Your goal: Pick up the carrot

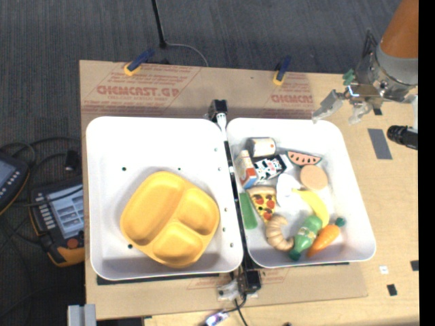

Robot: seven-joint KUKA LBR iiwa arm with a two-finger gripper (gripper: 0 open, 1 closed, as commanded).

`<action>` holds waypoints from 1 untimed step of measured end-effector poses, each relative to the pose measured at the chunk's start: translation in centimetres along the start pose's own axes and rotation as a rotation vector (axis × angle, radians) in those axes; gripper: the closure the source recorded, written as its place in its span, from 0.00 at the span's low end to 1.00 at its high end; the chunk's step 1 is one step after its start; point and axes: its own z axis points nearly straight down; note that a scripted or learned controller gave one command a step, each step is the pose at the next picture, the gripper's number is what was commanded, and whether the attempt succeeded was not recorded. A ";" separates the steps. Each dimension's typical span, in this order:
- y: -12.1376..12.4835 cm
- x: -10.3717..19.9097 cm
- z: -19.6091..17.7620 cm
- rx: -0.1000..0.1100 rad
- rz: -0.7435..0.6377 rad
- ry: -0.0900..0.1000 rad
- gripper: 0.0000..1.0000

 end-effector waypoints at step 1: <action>-6.1 -0.2 12.1 0.002 -0.233 0.001 0.00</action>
